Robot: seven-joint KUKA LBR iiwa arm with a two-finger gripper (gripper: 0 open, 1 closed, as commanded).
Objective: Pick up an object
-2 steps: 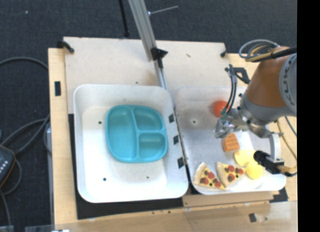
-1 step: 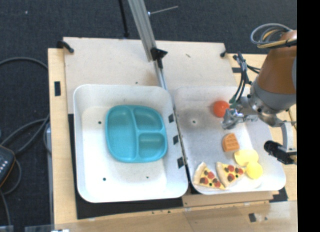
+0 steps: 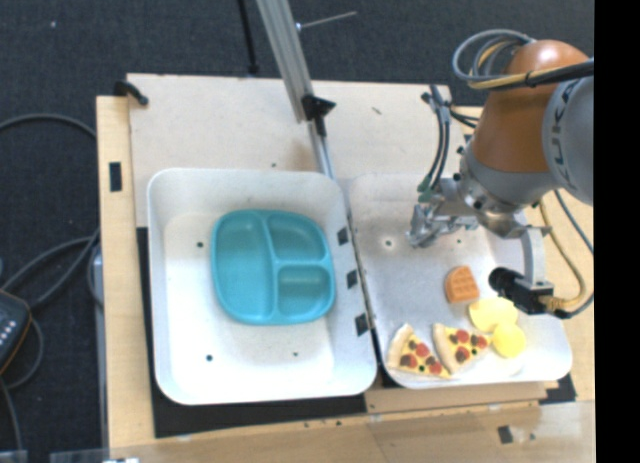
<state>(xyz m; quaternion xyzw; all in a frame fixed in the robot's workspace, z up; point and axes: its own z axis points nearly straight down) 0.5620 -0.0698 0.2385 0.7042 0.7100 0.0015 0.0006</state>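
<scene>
Claw [image 3: 428,228] over right bin's [image 3: 400,281] bare upper half | opening: cannot tell | food toys [image 3: 460,331] crowd near edge

The arm [image 3: 520,131] is covering the far right part of the right bin [image 3: 400,281]. The end effector [image 3: 428,226] is looking too small and dark to read. The picture's left edge is cutting off the black cables [image 3: 30,261] beside the bench [image 3: 200,121].

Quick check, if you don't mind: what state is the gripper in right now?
Gripper: low over the right bin, nothing visibly held; open or closed cannot be told.
</scene>
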